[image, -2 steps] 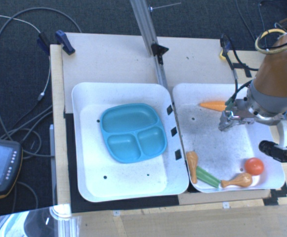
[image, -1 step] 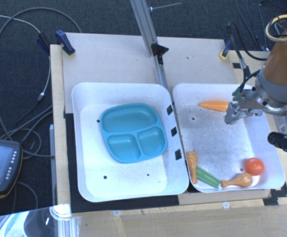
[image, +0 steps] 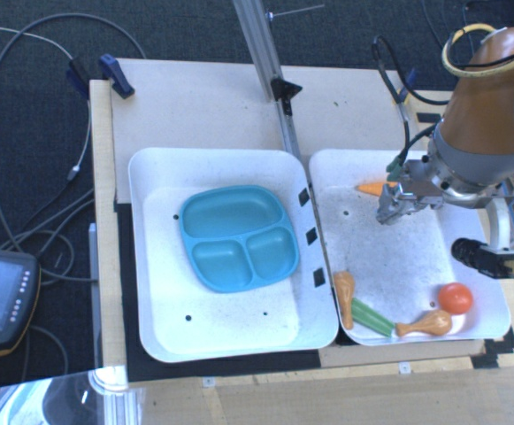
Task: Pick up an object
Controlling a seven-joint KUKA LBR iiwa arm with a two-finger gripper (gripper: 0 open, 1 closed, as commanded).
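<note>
Camera view, from above at a slant: two shallow white bins side by side on the pale surface (image: 195, 96). In the left bin (image: 150, 184), a teal divided plate (image: 237, 237), lying flat near the middle. In the right bin (image: 416, 264), a small orange carrot-like piece (image: 371, 188) near the far wall, just beside the hand (image: 389, 212) on its left. Along the near wall, a cluster: a green pod-like item (image: 369, 318) touching a tan piece (image: 342, 286) at its left end, a tan drumstick-like toy (image: 426, 325), and a red tomato-like ball (image: 456, 298) touching or nearly touching the drumstick. Grey arm with orange shell (image: 487, 78) reaching in from the right, hand low over the far part of the right bin. Fingers too small and dark to read: cannot tell whether spread or pressed together. Nothing visible between them.

Progress, as a judgement: no pick done, every object resting on a bin floor. Likeliest target the orange piece, being nearest. Left to do: align over it, close, lift clear.
</note>
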